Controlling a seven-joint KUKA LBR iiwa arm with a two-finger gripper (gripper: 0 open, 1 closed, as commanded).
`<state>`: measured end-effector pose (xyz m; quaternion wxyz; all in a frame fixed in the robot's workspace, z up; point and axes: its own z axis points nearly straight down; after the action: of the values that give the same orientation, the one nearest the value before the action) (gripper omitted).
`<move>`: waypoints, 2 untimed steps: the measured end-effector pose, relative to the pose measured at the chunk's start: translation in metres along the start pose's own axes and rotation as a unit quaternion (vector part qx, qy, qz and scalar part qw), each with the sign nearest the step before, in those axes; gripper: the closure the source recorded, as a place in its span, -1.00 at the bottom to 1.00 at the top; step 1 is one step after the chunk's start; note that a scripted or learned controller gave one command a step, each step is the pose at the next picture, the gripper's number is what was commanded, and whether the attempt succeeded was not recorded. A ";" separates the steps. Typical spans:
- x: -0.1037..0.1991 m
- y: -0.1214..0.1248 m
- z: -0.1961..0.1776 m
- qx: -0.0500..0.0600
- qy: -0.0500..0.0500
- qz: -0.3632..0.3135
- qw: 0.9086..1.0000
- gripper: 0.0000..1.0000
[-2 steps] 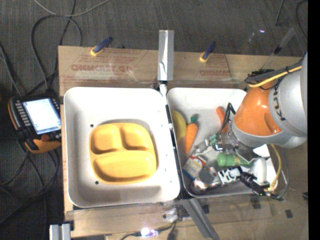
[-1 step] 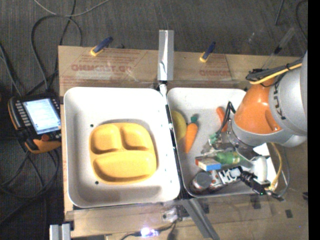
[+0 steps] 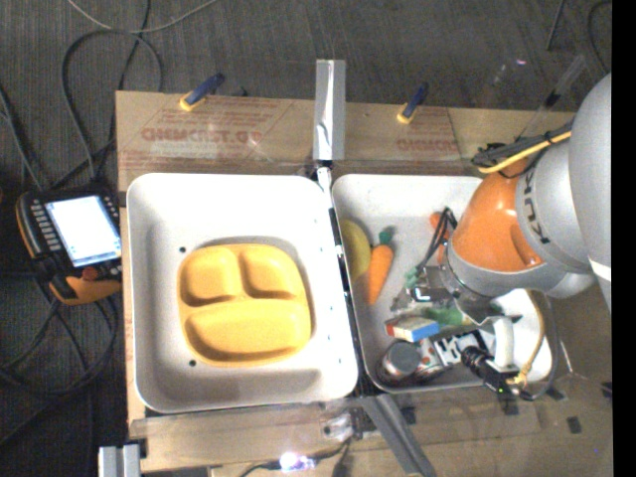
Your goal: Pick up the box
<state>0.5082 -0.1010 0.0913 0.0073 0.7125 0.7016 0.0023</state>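
Observation:
The box point(image 3: 419, 327), small with red, white and blue faces, lies among clutter in the lower half of the right bin point(image 3: 397, 199). My gripper point(image 3: 431, 288) reaches down just above and slightly right of the box, under the orange band point(image 3: 497, 232) of the wrist. The wrist hides much of the gripper and whatever lies under it. Something green point(image 3: 449, 315) shows between the gripper and the box.
The right bin also holds a banana point(image 3: 355, 246), a carrot point(image 3: 378, 266), a round metal can point(image 3: 400, 362) and a white and black object point(image 3: 467, 348). A yellow divided tray point(image 3: 244, 301) lies in the left bin point(image 3: 149, 266). A handheld pendant point(image 3: 75, 232) sits left of the bench.

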 end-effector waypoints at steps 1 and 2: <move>0.002 -0.011 -0.001 -0.005 -0.001 -0.109 0.994 1.00; 0.081 -0.025 -0.092 0.008 0.005 -0.186 0.982 1.00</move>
<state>0.4830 -0.0192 0.1827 -0.0014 0.5694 0.8221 -0.0011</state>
